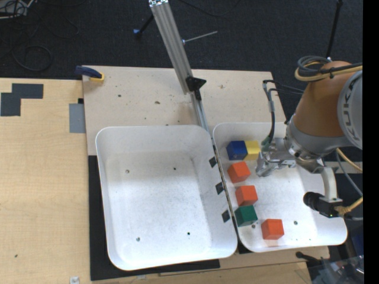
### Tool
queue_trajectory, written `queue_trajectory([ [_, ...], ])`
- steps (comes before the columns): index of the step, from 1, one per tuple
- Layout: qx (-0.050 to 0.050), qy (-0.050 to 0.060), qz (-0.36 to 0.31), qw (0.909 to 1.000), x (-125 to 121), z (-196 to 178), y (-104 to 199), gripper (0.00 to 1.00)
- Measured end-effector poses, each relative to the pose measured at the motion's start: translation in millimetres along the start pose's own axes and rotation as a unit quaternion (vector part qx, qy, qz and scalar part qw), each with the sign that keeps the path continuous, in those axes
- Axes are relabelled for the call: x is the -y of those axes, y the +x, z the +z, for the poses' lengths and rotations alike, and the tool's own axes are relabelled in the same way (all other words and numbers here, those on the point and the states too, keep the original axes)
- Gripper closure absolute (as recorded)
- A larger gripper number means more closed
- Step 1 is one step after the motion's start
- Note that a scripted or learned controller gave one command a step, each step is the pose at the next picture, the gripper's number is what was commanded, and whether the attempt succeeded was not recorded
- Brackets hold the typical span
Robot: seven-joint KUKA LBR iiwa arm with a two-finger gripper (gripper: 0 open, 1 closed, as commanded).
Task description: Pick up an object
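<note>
The gripper (pixel 265 165) is hanging low in the right bin (pixel 308 232), too blurred to judge its grasp. It is crowding the yellow cube (pixel 253 148), which the blue cube (pixel 237 149) is touching; three orange cubes (pixel 239 171) and a green cube (pixel 246 215) are lying nearby.

Left bin (pixel 118 158): sitting at lower centre of the frame on the counter (pixel 148 93).
Right bin (pixel 320 229): lying just beside the left bin, on its right.
Cubes: six are resting in the right bin, along its left side, two (pixel 237 149) (pixel 253 148) touching at the top, three (pixel 239 171) (pixel 246 194) (pixel 246 215) trailing downward, one (pixel 272 229) sitting lower right.
Tool (pixel 269 164): hovering just right of the upper cubes.
Rail (pixel 174 46): slanting from the frame's top down to the gap between the bins.
</note>
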State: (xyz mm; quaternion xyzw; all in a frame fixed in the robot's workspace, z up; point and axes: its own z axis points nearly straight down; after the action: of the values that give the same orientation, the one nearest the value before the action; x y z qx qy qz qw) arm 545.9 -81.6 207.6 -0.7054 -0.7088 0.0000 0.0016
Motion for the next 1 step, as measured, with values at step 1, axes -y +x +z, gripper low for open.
queue_trajectory([
  [1, 0.000, 0.000, 0.000, 1.0000, -20.4, 6.7, 53.5, 1.00],
])
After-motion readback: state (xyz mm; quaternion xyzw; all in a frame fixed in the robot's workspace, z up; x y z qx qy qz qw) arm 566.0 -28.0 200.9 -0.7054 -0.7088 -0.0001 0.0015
